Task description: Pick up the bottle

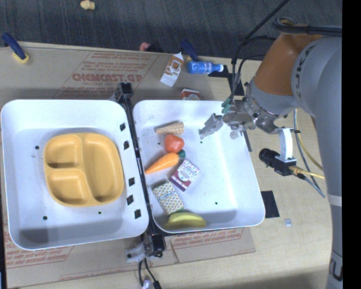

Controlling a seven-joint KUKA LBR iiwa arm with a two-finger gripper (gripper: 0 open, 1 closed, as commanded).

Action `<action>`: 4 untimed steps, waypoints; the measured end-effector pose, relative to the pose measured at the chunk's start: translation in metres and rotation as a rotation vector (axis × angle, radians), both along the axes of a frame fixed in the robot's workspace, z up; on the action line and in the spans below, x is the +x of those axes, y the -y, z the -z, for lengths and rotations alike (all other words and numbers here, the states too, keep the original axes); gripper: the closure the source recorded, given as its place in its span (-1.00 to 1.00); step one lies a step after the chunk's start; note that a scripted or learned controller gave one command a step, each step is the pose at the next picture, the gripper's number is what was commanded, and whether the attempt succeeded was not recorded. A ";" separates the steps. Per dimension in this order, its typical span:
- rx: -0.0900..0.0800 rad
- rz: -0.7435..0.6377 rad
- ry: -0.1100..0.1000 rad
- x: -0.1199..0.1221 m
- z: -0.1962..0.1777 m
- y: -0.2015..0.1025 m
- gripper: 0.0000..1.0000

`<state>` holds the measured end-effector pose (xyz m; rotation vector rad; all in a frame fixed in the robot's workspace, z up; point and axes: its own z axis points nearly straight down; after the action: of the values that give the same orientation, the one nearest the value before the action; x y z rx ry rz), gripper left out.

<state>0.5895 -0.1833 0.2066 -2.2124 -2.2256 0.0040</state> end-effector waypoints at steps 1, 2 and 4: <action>0.001 -0.005 -0.002 0.000 -0.010 0.000 1.00; 0.001 -0.177 0.001 -0.053 -0.040 0.028 1.00; 0.000 -0.441 0.004 -0.112 -0.002 0.028 1.00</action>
<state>0.4771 -0.2111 0.2086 -1.6748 -2.6586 0.0009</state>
